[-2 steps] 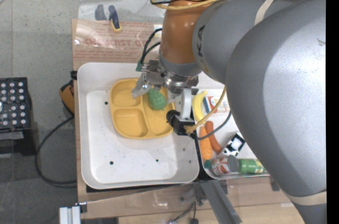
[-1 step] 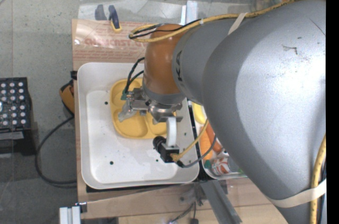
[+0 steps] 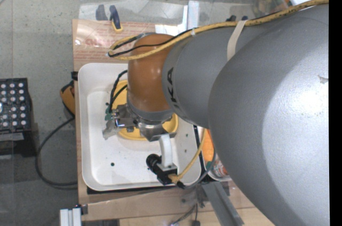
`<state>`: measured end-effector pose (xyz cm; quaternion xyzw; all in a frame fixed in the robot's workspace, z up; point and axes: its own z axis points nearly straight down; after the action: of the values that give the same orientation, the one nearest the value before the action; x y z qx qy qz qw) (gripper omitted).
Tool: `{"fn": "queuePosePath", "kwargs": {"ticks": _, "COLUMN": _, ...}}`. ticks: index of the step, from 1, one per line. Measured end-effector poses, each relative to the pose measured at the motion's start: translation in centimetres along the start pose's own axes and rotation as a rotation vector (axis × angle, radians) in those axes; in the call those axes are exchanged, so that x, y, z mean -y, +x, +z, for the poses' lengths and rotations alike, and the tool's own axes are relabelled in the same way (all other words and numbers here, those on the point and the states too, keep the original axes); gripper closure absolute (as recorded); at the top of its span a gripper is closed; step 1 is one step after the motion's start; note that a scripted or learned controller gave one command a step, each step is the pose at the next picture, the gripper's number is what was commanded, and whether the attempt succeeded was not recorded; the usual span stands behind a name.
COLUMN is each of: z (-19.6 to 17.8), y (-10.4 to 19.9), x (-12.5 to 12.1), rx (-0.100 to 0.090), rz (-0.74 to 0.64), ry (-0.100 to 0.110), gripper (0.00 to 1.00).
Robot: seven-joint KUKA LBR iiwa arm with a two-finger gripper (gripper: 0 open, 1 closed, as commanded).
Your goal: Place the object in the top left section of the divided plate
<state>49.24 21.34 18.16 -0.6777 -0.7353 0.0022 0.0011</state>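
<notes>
Over the left white bin (image 3: 93, 166), my gripper (image 3: 111, 124) hangs above the yellow divided plate (image 3: 172, 124); whether it grips anything, I cannot tell.

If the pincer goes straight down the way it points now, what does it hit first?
Probably the yellow plate in the white bin: the orange wrist hangs over it. The arm hides the plate's sections and the depth.

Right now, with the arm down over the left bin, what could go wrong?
1. The arm covers most of the yellow plate, so its sections can't be checked; a drop could land in the wrong one.
2. The yellow cable loops loosely over the wrist and might snag.
3. The wrist sits low near the bin wall; a sideways move could clip it.
</notes>
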Motion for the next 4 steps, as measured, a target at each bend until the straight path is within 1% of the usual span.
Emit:
{"fn": "queuePosePath", "kwargs": {"ticks": 1, "z": -2.7, "y": -0.6, "x": -5.0, "rx": 0.002, "rz": -0.159, "ry": -0.004, "gripper": 0.0}}
{"fn": "queuePosePath", "kwargs": {"ticks": 2, "z": -3.6, "y": -0.6, "x": -5.0, "rx": 0.001, "rz": -0.16, "ry": -0.001, "gripper": 1.0}}
{"fn": "queuePosePath", "kwargs": {"ticks": 3, "z": -3.6, "y": -0.6, "x": -5.0, "rx": 0.001, "rz": -0.16, "ry": -0.001, "gripper": 0.0}}
{"fn": "queuePosePath", "kwargs": {"ticks": 4, "z": -6.9, "y": -4.0, "x": -15.0, "rx": 0.004, "rz": -0.276, "ry": -0.006, "gripper": 0.0}}
